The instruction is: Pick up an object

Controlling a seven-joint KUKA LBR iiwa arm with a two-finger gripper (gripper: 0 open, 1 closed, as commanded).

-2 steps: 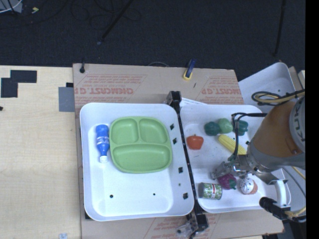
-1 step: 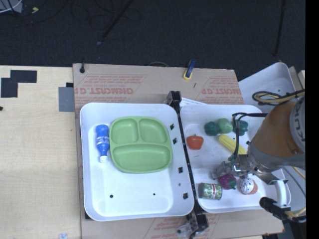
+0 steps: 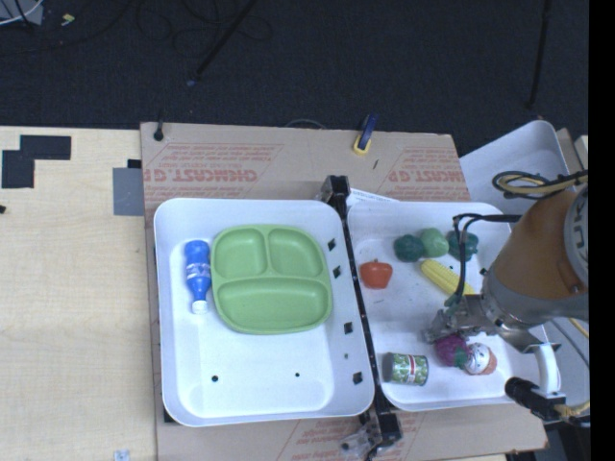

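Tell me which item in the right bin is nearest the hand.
The purple-and-red rounded toy, right under the hand; the green-labelled can lies farther left.

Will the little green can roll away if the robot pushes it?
Probably. The green can lies on its side in the right bin, so a sideways nudge could roll it. It looks stiff and smooth, so it may slip from the gripper.

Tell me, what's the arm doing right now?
Gripper low in right bin, beside purple toy. Nothing seen held. Can and yellow corn close by.
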